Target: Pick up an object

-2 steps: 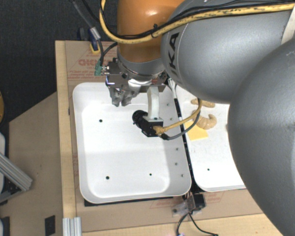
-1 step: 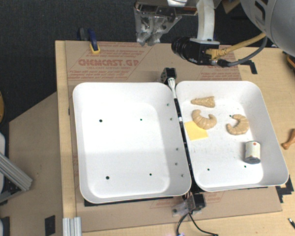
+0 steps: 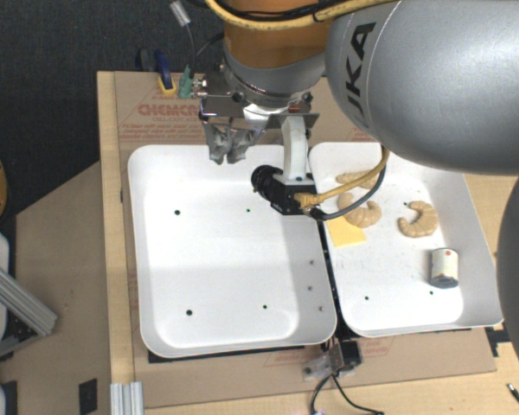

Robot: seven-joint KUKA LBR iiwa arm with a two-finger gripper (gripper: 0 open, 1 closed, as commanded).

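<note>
Red "CHEMCE…" print on cardboard sheet [image 3: 147,111], partly hidden; large letters "KA" on arm [image 3: 432,67].

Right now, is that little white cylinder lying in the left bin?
No, the white cylinder lies in the right bin, near its right side.

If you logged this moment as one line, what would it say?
gripper: above left bin, back edge, nothing between fingers | right bin: two croissants, yellow square, small cylinder | pick: not done
</note>
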